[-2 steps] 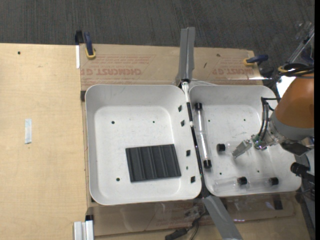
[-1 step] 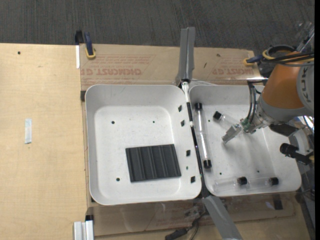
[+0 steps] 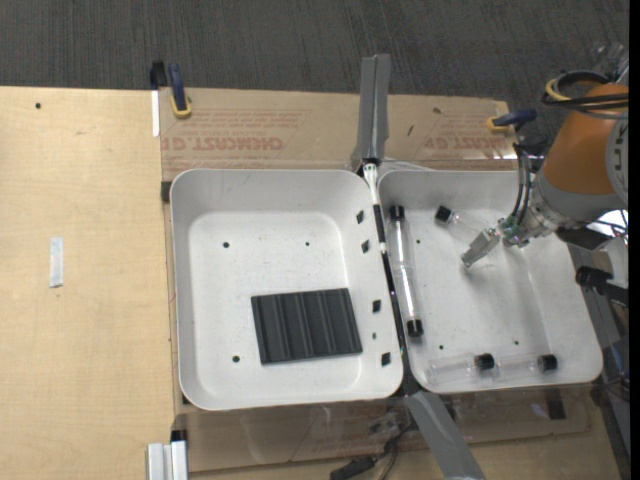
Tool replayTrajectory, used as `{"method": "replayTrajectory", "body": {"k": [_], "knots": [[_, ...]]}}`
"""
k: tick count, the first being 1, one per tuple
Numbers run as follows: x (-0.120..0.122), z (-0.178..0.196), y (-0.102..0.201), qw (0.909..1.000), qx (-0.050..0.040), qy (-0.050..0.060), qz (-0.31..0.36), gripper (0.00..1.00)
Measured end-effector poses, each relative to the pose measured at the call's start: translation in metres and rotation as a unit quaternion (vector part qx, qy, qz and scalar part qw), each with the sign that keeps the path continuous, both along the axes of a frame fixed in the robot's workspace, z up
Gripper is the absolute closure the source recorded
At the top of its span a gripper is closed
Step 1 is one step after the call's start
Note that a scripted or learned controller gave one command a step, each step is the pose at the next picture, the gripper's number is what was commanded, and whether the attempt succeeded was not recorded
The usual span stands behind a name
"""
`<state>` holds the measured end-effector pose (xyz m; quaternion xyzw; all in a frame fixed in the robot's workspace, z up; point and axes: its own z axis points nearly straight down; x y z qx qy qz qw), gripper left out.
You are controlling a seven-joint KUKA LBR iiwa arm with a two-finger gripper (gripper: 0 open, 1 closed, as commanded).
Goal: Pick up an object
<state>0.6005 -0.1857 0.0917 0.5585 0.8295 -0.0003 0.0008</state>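
**Arm poised over the right bin, nothing in its grasp yet**

The arm reaches in over the right bin (image 3: 560,368), its gripper (image 3: 482,249) hanging above the upper middle of that bin's floor. Whether its grip is wide or narrow I cannot tell from this slanted view, and nothing is visibly held.

Several candidates lie in the right bin. A clear tube with black caps (image 3: 402,273) runs along the bin's left wall. A second clear tube (image 3: 512,364) lies along the bottom edge. A small black-capped piece (image 3: 445,215) sits near the top edge, just beside the gripper and up-left of it. In the left bin (image 3: 200,208), a dark ribbed panel (image 3: 305,326) lies flat near the bottom edge, well apart from the arm.

The small piece looks like the closest target. To do the step well, the gripper should centre over it before descending and straddle its short axis. The tubes against the walls seem riskier: the wall leaves little room for a finger, and clear round bodies will likely roll or slip.
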Motion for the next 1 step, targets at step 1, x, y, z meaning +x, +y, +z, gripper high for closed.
{"method": "replayTrajectory", "body": {"k": [1], "knots": [[0.0077,0.0011,-0.0157,0.9997,-0.0006,-0.001,0.025,0.0]]}}
